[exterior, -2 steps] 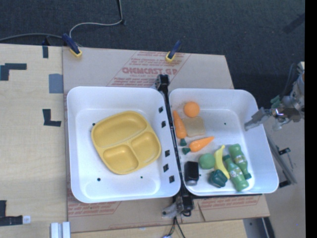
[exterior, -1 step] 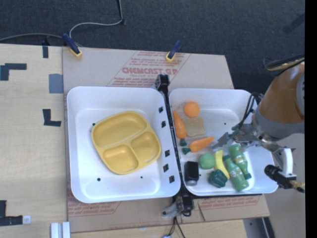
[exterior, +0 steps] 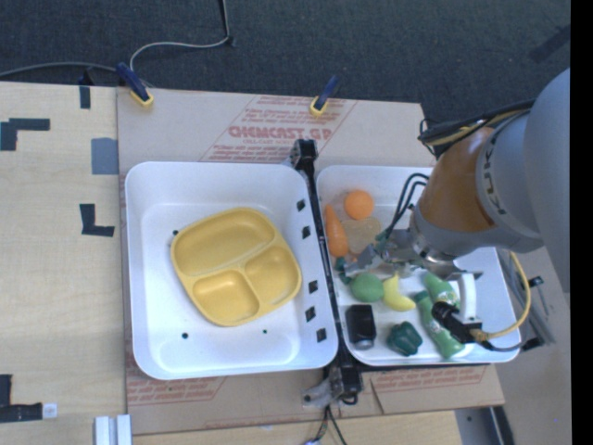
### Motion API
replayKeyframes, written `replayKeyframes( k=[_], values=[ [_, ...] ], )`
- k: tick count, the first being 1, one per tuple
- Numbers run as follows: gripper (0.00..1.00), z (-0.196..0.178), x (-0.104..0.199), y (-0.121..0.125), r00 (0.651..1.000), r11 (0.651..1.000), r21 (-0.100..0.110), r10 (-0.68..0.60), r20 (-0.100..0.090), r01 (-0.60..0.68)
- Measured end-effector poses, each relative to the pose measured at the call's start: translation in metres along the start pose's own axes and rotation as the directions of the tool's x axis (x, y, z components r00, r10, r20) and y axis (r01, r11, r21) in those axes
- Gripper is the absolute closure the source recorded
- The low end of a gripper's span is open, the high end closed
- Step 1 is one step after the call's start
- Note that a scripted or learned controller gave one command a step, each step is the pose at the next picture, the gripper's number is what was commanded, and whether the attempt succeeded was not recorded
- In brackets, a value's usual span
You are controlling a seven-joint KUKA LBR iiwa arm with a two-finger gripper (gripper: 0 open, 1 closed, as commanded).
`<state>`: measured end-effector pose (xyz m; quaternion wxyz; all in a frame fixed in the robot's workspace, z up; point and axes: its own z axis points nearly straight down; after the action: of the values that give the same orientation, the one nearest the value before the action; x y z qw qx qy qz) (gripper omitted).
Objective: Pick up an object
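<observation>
gripper: I see the gripper low in the right bin, down among the toys. Can't tell how it's set; wrist and clutter mask the tips. Nothing visibly in it.
arm: grey body with the orange band, reaching in from the right, wrist above the bin's middle.
nearest target: green lime-like piece just below the gripper, yellow banana piece touching it on the right.
axis: banana's long axis runs upper-left to lower-right; the lime is stubby, with no strong axis.
also close: orange carrot to the gripper's left, lying along the divider wall, long axis near vertical in view. Orange ball further up.
further out: black block and dark green pepper near the bin's front edge; green bottle-like item lower right.
left bin: left bin holds a yellow divided plate, well apart from the gripper.
my call: pick not yet made; lime/banana pair is the likeliest target, a short drop away. Crowding risks a two-object pinch.
</observation>
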<state>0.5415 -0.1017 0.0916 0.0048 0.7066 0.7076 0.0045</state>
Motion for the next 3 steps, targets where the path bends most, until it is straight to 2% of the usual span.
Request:
replayKeyframes(
  k=[1,2,3],
  values=[
    [0.0,0.007,0.001,0.095,1.0,1.0,0.009,0.0,0.002,0.0],
    [0.0,0.006,0.003,0.048,1.0,1.0,0.009,0.002,0.004,-0.002],
    [1.0,-0.003,0.004,0.048,1.0,1.0,0.011,0.0,0.003,0.0]
  ],
)
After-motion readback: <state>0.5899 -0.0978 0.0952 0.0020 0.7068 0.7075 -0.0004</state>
